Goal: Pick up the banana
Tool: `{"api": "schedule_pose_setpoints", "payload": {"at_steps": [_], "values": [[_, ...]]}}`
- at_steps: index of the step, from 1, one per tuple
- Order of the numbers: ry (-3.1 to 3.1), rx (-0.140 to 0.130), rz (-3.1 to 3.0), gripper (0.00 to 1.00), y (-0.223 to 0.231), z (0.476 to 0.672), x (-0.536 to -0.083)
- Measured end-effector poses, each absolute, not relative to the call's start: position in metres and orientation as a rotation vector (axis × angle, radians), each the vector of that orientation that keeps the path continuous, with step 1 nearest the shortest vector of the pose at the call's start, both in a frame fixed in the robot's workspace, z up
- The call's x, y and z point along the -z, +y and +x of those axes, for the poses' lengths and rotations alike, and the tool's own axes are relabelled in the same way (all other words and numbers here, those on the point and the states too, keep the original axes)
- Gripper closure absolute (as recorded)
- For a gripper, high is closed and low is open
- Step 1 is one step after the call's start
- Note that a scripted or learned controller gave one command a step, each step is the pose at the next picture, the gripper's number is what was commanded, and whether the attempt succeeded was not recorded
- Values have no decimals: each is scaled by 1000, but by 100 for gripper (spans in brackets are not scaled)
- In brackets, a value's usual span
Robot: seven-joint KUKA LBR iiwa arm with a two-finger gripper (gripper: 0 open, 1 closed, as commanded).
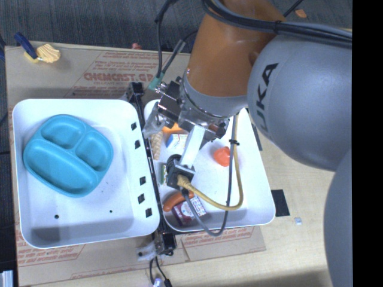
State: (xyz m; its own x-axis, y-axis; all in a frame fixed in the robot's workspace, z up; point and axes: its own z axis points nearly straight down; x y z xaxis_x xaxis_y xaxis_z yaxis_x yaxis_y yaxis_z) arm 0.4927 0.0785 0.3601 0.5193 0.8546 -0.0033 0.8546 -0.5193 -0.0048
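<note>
The gripper hangs over the left wall of the right bin; I cannot tell whether it is wide or narrow. Just below it lies a pale yellowish thing, likely the banana, lengthwise along that wall.

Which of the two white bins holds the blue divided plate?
The bin on the view's left: the blue divided plate lies in it. The other bin, under the arm, holds small things.

A pale yellowish piece — perhaps the banana — lies against the right bin's left wall, half hidden.
</note>
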Motion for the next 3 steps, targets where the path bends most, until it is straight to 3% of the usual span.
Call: {"api": "schedule_pose_setpoints", "payload": {"at_steps": [1, 2, 3], "values": [[-1702, -8, -2637, 0, 30, 480, -290], [-2122, -8, -2310, 0, 80, 485, -264], [-1702, -11, -2637, 0, 180, 484, -209]]}}
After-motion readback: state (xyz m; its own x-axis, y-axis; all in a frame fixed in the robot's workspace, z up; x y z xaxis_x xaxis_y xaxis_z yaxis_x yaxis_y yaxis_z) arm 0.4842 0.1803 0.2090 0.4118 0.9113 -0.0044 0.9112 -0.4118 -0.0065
